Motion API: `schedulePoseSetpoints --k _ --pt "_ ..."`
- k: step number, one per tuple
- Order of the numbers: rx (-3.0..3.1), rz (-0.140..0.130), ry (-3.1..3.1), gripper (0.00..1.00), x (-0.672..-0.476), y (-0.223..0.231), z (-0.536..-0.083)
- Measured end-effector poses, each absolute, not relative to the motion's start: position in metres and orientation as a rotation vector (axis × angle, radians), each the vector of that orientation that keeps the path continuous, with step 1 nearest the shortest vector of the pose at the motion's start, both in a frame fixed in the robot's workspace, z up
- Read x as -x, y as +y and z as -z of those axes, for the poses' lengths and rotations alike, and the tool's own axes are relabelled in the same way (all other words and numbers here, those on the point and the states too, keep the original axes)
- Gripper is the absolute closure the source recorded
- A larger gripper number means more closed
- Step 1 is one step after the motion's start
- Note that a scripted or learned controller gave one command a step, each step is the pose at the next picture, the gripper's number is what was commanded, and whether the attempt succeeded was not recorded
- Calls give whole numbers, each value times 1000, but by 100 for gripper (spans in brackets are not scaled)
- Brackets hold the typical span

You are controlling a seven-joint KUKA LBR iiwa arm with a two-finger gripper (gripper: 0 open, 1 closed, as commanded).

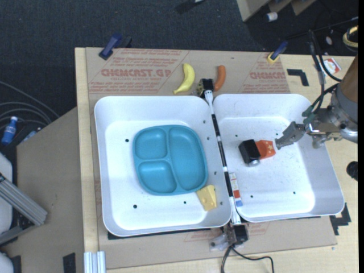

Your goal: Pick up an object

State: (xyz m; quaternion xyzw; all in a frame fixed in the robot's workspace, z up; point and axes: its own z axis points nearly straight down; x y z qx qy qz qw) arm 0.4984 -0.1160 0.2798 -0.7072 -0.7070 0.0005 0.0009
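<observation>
Seemingly tool beside orange-black object (right bin), finger spread unclear, blue tray left

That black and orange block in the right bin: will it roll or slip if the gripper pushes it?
The black and orange block looks boxy and lies flat, so it probably slides, not rolls. The right bin floor looks smooth, so a nudge from the gripper may skid it.
</observation>
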Motion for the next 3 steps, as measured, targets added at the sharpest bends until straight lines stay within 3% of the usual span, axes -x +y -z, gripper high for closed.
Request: schedulePoseSetpoints --k 1,2,3 --pt "2221 -2 -2219 0 -508 -133 -194" --pt "2227 13 -2226 0 -544 -132 -101" --pt "2227 15 -2227 100 -544 -131 -111"
